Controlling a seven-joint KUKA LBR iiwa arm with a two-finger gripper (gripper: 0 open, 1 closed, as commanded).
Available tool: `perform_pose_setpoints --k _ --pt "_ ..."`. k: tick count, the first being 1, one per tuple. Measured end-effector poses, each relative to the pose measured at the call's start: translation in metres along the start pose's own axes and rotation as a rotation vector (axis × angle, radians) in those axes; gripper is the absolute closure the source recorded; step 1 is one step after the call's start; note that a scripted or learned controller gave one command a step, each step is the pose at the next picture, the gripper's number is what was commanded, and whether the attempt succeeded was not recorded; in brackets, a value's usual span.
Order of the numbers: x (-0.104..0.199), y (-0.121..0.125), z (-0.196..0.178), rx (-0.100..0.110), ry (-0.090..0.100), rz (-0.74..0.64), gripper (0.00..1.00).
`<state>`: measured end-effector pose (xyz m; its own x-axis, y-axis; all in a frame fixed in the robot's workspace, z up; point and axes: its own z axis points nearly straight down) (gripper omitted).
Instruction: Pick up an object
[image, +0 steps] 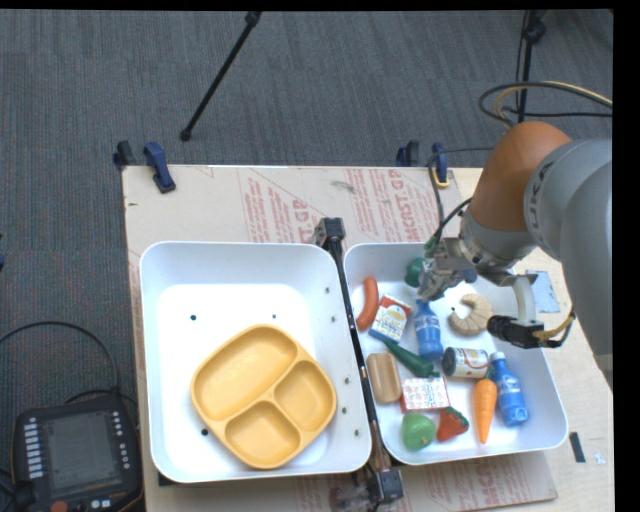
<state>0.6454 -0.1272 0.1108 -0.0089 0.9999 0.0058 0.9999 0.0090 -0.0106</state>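
- nearest the camera sits the green pepper (418, 430) at the 6 o'clock rim of the right bin (556, 425), touching a red chilli (452, 424), with the carrot (484, 408) just to its 3 o'clock.
- my likeliest pick, as i judge it, is the blue bottle (428, 331) standing near the bin's middle; my gripper (437, 278) hangs just above its cap, at about its 12 o'clock.
- whether the gripper is open or closed, i cannot tell from here; nothing is visibly held.
- around the bottle: a small carton (390, 319) and sausage (368, 303) at 9 o'clock, a green stem-like toy (405, 356) at 7, a brown jar (467, 362) at 4, a beige ring (469, 314) at 3.
- to do this well, i'd centre over the bottle and descend straight, since the neighbours crowd close.
- far at 9 o'clock, the left bin (160, 300) holds a yellow divided plate (263, 395).
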Motion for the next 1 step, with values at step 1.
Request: perform_pose_setpoints --k 1 --pt "0.0002 0.0001 0.0000 0.000 0.000 -0.001 0.00"
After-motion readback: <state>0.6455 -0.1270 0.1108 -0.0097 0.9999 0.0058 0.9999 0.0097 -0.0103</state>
